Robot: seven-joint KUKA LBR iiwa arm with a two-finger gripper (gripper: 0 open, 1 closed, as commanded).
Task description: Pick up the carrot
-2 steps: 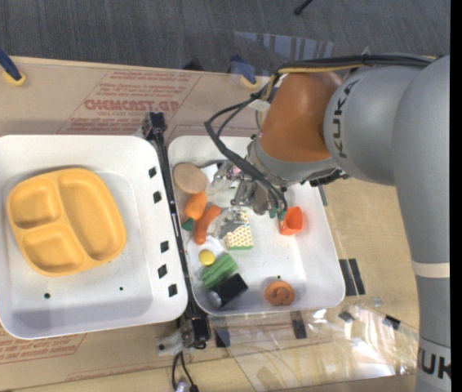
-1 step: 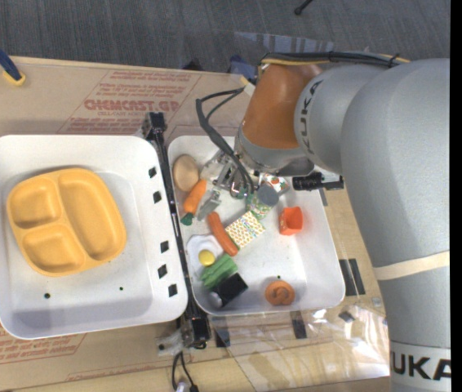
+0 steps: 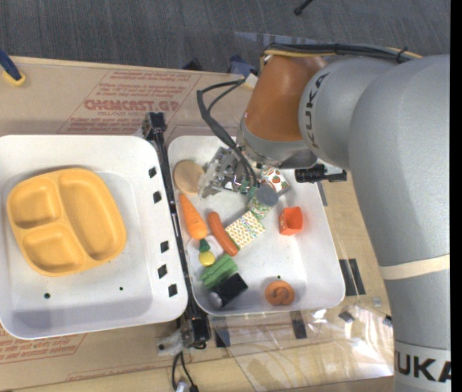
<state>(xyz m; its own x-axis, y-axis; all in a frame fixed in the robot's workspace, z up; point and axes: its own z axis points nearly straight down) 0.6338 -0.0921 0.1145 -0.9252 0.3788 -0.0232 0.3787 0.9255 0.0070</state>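
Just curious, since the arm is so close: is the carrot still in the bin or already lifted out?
In the bin. The carrot lies flat on the right bin's floor, beside its left wall.

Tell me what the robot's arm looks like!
The arm is big, round and grey, with a shiny orange band near its wrist. Black cables loop beside it. The word KUKA is printed in black on its lower part. Its gripper is small, metallic and grey.

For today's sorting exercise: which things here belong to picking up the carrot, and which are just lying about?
Belong to the job:
carrot
gripper
right bin

Just lying about:
yellow tray
left bin
orange cup
sausage
black block
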